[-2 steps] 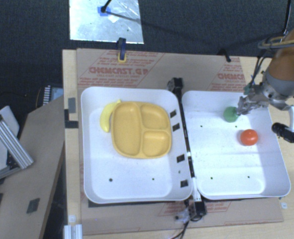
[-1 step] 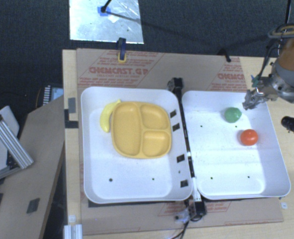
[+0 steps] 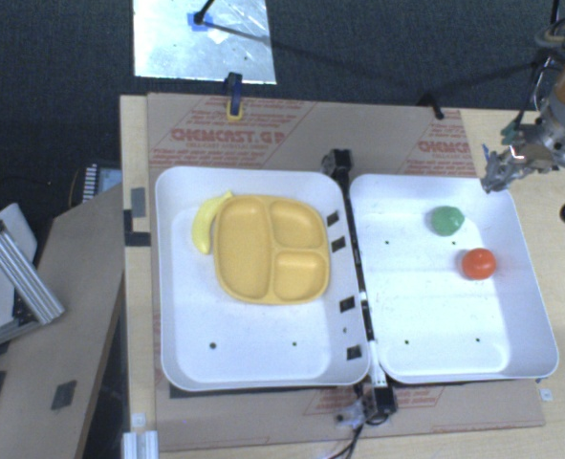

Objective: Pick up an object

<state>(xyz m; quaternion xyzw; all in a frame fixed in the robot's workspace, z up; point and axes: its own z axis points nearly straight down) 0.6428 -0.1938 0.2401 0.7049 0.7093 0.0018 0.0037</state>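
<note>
Gripper (image 3: 497,172) just beyond right white bin (image 3: 454,352), grip state unclear. Small round orange ball (image 3: 478,263) inside: probably light, smooth, roll-prone; pinch across middle.

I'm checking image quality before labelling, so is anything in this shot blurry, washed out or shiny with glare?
Camera view: the gripper at the right edge is smeared and hard to read; the white bins look bright and nearly featureless; the foil-like sheet at the top catches glare; the green object, orange ball and yellow tray are soft but legible.
</note>
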